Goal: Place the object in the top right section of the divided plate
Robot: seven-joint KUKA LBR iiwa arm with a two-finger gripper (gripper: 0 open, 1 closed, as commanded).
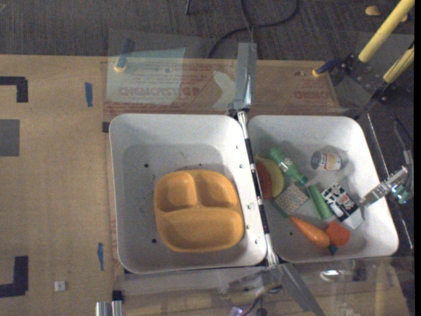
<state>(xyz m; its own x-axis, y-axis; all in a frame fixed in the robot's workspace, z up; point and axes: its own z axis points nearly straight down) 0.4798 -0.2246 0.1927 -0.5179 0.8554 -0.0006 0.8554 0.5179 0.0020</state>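
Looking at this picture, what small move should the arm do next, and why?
Probably move the end effector a little left, further over the right bin, towards one of the objects, such as the carrot. The end effector is at the bin's right rim with nothing seen between its fingers, and the yellow divided plate in the left bin has nothing in its top right section yet.

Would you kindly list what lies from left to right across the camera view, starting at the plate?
Orange divided plate → red and yellow round item → carrot → small tin → gripper at the right bin's edge.
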